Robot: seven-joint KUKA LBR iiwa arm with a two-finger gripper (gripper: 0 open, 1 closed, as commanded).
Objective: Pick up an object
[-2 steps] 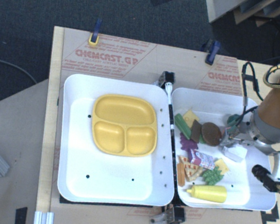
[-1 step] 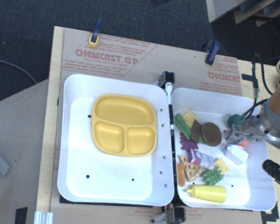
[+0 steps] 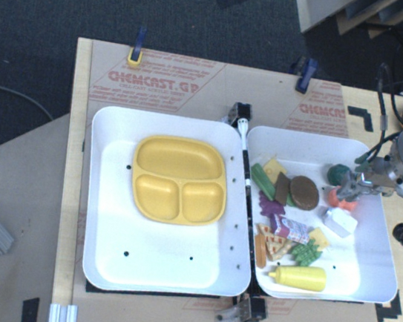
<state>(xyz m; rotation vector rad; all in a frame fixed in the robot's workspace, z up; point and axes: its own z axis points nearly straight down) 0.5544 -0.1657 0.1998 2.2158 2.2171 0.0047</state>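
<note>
- The bench carries two white bins side by side, the left bin and the right bin.
- A yellow tray with three compartments lies in the upper part of the left bin; nothing sits in its compartments.
- The right bin holds a cluster of small toys, mostly toward its left and lower side.
- A green piece lies slanted near the bin's left wall, with a brown disc just to its right.
- Below these sit a purple piece, a small packet, an orange lattice piece and a green leafy piece.
- A yellow bottle lies on its side near the bin's front edge.
- A dark green ball rests near the bin's upper right, just left of the gripper.
- A white block lies below the gripper, touching or just beside a red piece.
- The arm comes in from the right, its orange band at the frame edge, and the gripper hangs low over the upper right of the right bin.
- Its tips sit right above the red piece, but whether the fingers are apart, together or closed on anything cannot be told from this angle.
</note>
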